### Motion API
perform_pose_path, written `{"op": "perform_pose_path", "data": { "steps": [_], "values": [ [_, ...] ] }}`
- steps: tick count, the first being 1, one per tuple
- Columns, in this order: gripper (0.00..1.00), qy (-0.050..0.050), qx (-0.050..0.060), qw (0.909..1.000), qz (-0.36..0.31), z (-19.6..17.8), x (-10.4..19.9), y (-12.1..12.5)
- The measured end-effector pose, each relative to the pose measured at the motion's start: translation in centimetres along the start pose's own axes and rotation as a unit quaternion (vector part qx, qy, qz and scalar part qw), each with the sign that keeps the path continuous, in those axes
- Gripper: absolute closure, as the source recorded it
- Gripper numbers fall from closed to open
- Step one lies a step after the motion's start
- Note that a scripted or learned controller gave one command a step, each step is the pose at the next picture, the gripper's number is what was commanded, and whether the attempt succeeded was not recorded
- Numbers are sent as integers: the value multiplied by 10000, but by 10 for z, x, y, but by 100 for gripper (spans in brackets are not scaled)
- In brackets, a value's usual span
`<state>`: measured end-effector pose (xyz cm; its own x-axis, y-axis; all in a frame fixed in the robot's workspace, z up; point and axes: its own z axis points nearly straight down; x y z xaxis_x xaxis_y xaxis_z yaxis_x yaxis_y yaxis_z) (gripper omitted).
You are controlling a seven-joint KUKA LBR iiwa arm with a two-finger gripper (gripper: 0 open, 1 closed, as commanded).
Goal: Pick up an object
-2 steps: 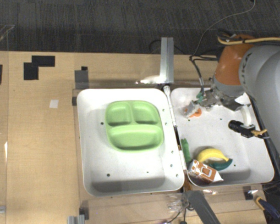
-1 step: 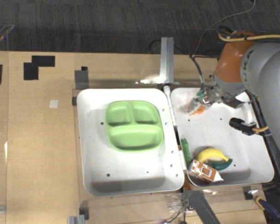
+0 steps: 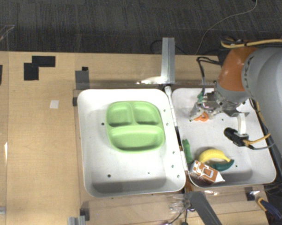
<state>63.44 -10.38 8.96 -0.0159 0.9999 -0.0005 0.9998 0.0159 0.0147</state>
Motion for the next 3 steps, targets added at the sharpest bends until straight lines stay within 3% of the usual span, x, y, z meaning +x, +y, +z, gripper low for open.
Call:
{"op": "perform_pose_path", "data": {
  "steps": [1,2,3],
  "values": [
    [100,5,66,9999,-119,-95,65,-70],
    [100,10,70,9999,-142,-103,66,-68],
    [100,5,68,9995,-305,-121,47,-69]
  ]
}}
